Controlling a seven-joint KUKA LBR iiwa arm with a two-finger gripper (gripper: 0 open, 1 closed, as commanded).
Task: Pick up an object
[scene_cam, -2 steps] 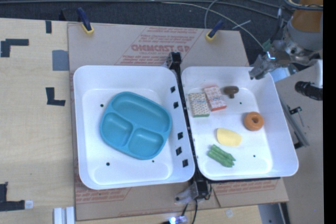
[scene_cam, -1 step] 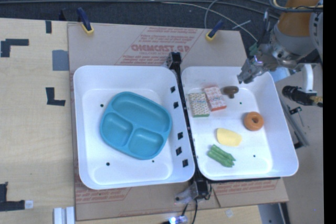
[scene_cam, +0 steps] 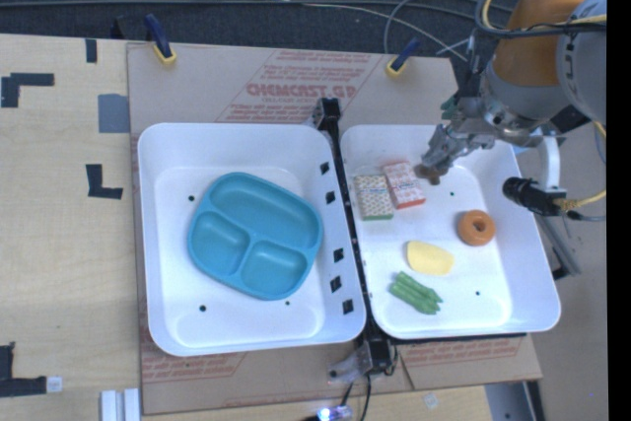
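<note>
A small red-and-white box [scene_cam: 404, 184] lies in the right bin [scene_cam: 513, 306] beside a checkered packet [scene_cam: 373, 196], and the gripper [scene_cam: 434, 169], reaching down at a slant from the right, hovers just beside it, its opening impossible to tell.

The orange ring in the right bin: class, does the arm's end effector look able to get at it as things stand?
Probably yes. The orange ring lies apart from the yellow piece, nothing covering it, and the end effector hangs over the same bin.
</note>
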